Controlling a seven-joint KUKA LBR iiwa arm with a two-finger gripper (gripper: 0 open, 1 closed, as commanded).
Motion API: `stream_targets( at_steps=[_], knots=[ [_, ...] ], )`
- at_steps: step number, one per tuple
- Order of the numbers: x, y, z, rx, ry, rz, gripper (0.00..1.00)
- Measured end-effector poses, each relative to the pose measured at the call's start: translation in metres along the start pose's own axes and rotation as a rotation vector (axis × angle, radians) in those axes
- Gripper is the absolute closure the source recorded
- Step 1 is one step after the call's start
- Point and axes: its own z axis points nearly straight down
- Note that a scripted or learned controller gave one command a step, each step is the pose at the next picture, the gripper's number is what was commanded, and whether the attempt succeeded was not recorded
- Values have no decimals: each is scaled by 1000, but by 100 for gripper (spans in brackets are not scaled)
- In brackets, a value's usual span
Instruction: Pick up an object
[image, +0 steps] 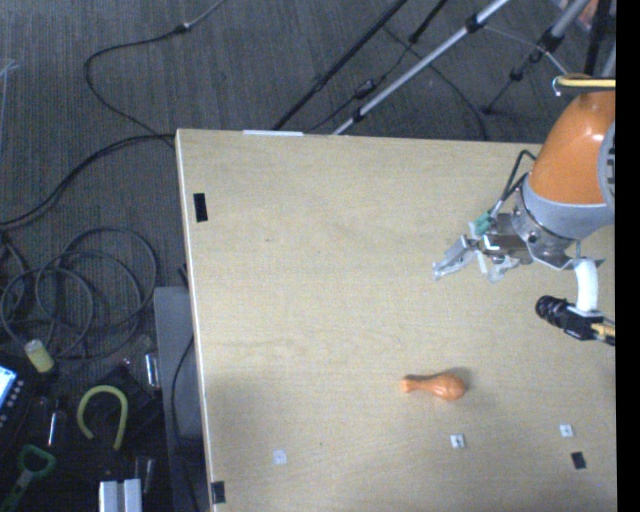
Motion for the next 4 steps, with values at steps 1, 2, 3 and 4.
stream_targets(
  at_steps=[1,2,3,4],
  knots=[
    [-40,51,61,-1,-4,-104,0],
    [-56,97,124,-2,-5,-156,0],
    [-15,97,124,-2,-3,-412,0],
    [-15,97,124,-2,-3,-412,0]
  ],
)
